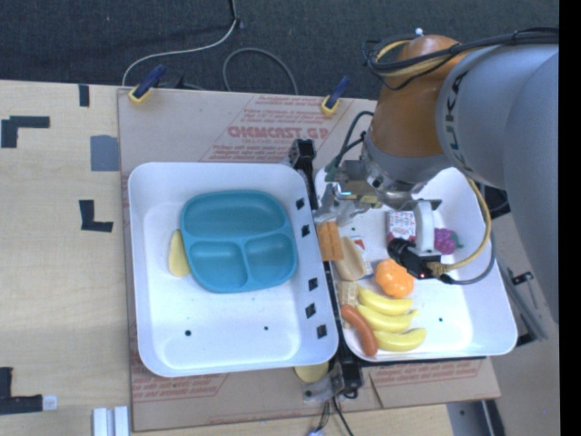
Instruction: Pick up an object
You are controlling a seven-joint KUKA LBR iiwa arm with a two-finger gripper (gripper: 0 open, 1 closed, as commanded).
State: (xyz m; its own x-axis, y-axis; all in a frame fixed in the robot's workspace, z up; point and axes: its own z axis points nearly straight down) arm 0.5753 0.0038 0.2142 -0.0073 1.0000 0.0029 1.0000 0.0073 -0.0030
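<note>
Your table (54,271) is pale wood with black marks, a cardboard sheet (263,130) under both bins, dark carpet behind. The claw (340,198) hangs over the right bin (481,334), above the toy food (386,302); the wrist hides it, so can't tell its state.

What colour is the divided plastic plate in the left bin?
The divided plastic plate is light blue, seen best in the camera view.

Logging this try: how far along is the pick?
Done: the arm has reached over the right bin. In hand: the gripper hangs at its left edge, above the toy food; nothing visibly held. Left: grasping and lifting, perhaps the bananas or sausage.
</note>
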